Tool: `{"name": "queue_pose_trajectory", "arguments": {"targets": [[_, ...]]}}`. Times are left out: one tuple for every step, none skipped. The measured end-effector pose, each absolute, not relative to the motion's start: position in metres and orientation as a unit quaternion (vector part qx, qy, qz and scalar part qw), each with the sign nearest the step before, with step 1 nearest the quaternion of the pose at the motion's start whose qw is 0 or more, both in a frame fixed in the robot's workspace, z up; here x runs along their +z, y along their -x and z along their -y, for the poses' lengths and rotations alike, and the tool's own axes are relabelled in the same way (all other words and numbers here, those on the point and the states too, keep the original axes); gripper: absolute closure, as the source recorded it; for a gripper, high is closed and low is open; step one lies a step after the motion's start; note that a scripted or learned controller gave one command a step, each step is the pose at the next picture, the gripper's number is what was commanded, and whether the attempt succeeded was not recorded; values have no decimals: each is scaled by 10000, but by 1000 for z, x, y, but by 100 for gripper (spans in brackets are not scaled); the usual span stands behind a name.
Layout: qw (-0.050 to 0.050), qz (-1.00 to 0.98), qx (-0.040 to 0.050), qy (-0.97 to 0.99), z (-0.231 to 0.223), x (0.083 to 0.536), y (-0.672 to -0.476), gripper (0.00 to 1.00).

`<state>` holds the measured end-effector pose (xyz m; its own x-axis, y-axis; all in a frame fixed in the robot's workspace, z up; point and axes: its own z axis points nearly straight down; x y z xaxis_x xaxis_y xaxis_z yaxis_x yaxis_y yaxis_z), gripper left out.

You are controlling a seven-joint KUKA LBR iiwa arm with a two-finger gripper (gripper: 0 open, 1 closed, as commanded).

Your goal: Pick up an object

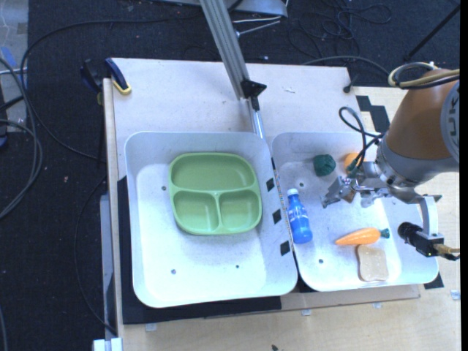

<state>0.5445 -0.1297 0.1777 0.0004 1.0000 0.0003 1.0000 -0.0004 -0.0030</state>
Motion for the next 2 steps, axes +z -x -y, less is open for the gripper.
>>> {"name": "queue_pose_trajectory", "arguments": {"targets": [[7,7070,6,7072,126,120,-553,0],[-2,7068,0,7074,126,132,-553,100]]}}
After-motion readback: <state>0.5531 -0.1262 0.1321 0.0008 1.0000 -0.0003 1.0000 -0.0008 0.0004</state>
